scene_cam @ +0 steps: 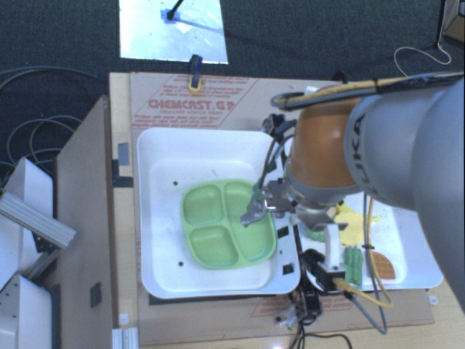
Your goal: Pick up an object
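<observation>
two shallow white bins are seen side by side on the worktop (120,195). the left bin (163,187) carries one thing: a green sectioned tray (218,227), lying flat on the bin floor toward its right half. three compartments can be counted in the tray – two along its upper edge and one larger below. the right bin (414,264) is largely covered by the arm; in the part left visible, one green object (353,266), one orange-brown object (383,267) and a patch of yellow (354,217) can be made out, too small or too hidden to be named.

one arm (407,144) is seen, grey with an orange band (323,151), reaching in from the right across the wall between the bins. its gripper (254,211) is placed at the right edge of the green sectioned tray, over the upper right compartment. the metal fingers (251,215) appear close to the tray's rim or on it, but whether they are spread or closed cannot be told, and no thing can be seen gripped between them. the tray appears to lie on the bin floor, not lifted.

behind the left bin, one sheet of brown cardboard with red lettering (192,100) is laid on the worktop – a small yellow and dark clip (195,75) sits at its far edge. one pale square panel (172,20) lies on the dark floor beyond. cables (363,304) are seen at the near edge of the worktop below the gripper.
</observation>
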Motion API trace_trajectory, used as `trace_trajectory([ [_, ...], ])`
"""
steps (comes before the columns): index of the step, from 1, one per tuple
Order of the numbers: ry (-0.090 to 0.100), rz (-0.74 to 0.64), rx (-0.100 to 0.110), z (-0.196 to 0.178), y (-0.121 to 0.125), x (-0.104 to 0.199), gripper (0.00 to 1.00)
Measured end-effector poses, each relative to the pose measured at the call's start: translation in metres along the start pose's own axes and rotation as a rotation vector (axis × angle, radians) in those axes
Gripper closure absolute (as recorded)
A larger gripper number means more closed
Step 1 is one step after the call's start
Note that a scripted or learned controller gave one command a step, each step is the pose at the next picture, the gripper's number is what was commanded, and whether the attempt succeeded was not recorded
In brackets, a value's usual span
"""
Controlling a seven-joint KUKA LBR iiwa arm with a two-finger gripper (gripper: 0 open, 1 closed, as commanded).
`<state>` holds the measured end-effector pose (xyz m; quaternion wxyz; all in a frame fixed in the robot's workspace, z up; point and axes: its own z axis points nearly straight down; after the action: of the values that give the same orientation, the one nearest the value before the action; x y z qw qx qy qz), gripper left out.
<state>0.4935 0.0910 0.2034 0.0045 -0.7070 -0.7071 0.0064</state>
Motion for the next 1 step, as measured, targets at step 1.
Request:
trace_trajectory([
  [1,0.007,-0.011,-0.017,-0.0224,0.0034,0.0841,0.00],
])
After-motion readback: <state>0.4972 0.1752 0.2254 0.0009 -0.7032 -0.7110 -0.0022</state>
